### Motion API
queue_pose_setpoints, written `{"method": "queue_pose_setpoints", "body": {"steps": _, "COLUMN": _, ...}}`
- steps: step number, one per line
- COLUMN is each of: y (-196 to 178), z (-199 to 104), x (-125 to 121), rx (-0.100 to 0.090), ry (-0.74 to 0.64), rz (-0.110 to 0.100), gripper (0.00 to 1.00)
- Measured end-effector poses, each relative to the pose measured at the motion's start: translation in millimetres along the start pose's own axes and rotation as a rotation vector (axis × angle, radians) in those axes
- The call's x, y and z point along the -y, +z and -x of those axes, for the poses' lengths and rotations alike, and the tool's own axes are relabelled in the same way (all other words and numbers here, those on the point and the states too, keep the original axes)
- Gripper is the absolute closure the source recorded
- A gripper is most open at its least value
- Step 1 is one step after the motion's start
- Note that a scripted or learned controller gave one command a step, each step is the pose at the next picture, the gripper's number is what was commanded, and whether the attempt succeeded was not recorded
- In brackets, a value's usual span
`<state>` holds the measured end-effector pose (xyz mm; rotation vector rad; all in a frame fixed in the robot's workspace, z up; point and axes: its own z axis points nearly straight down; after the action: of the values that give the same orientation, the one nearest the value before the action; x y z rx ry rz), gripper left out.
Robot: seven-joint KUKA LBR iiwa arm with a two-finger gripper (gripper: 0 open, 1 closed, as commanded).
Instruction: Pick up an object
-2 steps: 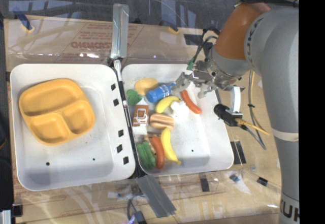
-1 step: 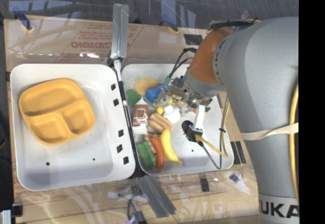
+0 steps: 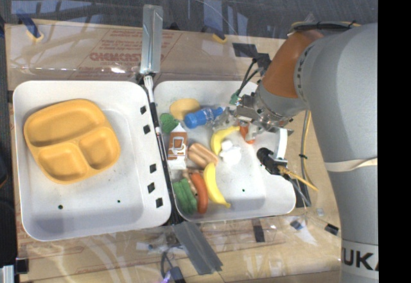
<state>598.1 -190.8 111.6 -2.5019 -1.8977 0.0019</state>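
Left bin (image 3: 38,211) holds a yellow divided tray (image 3: 70,139). Right bin (image 3: 270,201) is crowded w/ toy food: lemon (image 3: 184,108), blue bottle (image 3: 201,115), small carton (image 3: 178,145), hot dog (image 3: 201,154), green veg (image 3: 185,193), two bananas (image 3: 216,187). End effector (image 3: 247,129) sits low over the bin's right side, near the upper banana (image 3: 223,136); can't tell if it's grasping anything.

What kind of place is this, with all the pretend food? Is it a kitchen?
Probably not a kitchen: it looks like a robot test bench or lab. A big grey robot arm reaches over two white bins, one holding toy food like a banana, the other a yellow divided tray.
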Motion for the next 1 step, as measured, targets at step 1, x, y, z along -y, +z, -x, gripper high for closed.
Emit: {"method": "queue_pose_setpoints", "body": {"steps": 1, "y": 21.0, "z": -54.7, "x": 29.9, "rx": -0.001, "ry": 0.089, "rz": -0.004, "gripper": 0.00}}
